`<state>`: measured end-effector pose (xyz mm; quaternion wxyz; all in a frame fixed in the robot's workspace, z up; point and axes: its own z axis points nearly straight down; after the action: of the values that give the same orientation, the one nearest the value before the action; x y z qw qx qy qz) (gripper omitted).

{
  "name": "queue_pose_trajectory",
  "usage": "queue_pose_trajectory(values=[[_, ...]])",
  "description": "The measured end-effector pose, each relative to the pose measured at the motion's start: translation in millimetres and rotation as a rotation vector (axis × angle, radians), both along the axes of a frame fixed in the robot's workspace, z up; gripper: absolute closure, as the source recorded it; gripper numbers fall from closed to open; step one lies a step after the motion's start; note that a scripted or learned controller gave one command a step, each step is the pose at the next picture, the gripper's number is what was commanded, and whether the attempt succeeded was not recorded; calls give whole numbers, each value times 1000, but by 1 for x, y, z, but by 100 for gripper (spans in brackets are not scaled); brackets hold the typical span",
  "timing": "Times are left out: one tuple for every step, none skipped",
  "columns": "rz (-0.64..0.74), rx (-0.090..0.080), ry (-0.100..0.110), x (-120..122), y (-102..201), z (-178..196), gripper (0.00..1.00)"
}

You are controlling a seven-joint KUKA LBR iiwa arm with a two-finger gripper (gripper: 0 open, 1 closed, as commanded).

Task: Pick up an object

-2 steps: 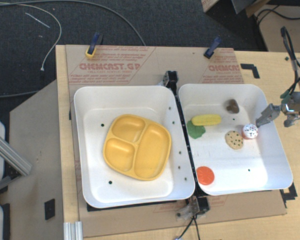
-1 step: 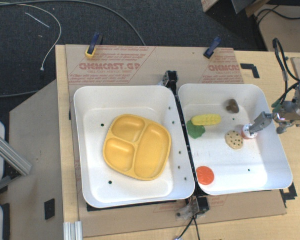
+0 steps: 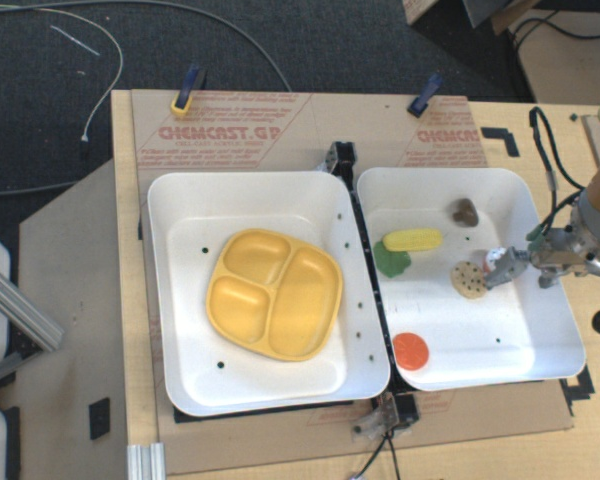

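Note:
The right bin [image 3: 550,313] holds several small objects. A yellow oblong piece [image 3: 412,239] lies beside a green lump [image 3: 391,259] near the bin's left wall. A small brown lump [image 3: 465,211] sits toward the back. An orange disc [image 3: 411,350] lies at the front left corner. A tan round biscuit with dark spots [image 3: 468,279] rests in the middle. My gripper [image 3: 494,267] reaches in from the right, low over the bin, its tip just at the biscuit's upper right edge. Nothing is visibly held.
The left bin [image 3: 170,268] holds a yellow divided plate [image 3: 275,293]. A black clamp [image 3: 341,155] sits between the bins at the back. Cables [image 3: 545,158] hang at the right of the bench, near the arm. The right bin's front right floor is bare.

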<state>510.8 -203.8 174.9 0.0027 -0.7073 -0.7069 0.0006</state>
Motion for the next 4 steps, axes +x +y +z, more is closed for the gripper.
queue_pose_trajectory(values=[[-1,1,2,-4,-6,-60,0],[1,-2,-6,-2,-7,-45,100],[2,-5,-10,7,-7,15,100],[1,-6,-11,3,-16,70,100]])
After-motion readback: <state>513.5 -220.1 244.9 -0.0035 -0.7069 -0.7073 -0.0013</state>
